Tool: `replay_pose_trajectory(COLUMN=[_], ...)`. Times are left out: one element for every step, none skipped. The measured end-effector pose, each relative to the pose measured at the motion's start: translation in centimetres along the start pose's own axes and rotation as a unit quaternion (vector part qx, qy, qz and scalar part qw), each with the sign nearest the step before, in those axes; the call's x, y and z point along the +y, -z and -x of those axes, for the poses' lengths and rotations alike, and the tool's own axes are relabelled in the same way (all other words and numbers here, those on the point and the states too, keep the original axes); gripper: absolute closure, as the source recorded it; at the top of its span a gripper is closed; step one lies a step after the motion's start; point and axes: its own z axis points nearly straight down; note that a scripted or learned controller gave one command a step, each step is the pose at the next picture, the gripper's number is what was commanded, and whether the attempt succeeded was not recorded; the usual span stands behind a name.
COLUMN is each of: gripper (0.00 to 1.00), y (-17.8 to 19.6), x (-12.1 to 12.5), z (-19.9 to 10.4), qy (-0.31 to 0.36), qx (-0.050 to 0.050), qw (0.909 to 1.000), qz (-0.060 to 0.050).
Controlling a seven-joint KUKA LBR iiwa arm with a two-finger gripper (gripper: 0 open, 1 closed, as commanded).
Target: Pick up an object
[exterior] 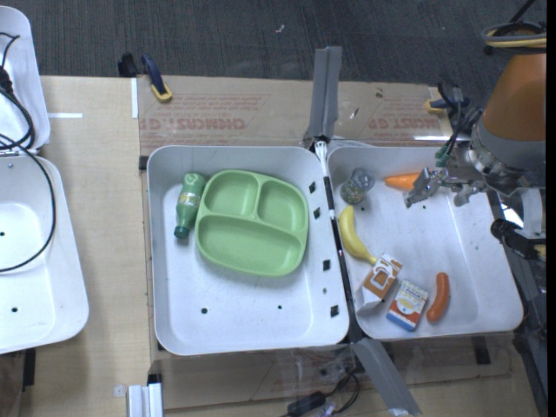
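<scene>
My gripper [440, 191] hangs over the far right part of the right bin [486, 268], open, with nothing between its fingers. An orange carrot [400, 181] lies just left of it by the back wall. A small grey-green round object [357, 186] sits in the bin's back left corner. A yellow banana [351, 233] lies along the left wall. Toward the front are an orange-and-white carton [382, 278], a small blue-and-orange box [408, 305] and a red sausage [440, 295].
The left bin [234, 311] holds a green divided plate [254, 221] and a green bottle [187, 202] lying at its left. A grey divider post [325, 94] stands between the bins at the back. White equipment with black cables [26, 233] sits far left.
</scene>
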Motion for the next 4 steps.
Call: replay_pose_trajectory(gripper=[0.0,0.0,0.0,1.0], y=[0.8,-9.6,-10.5,-9.6], x=[-4.6,-7.9,-10.4,-10.4], z=[-4.7,1.1,4.1,4.2], qy=[0.027,0.002,0.118,0.116], qx=[0.0,0.0,0.0,0.0], qw=[0.9996,1.0,0.993,0.9933], qz=[0.0,0.001,0.002,0.002])
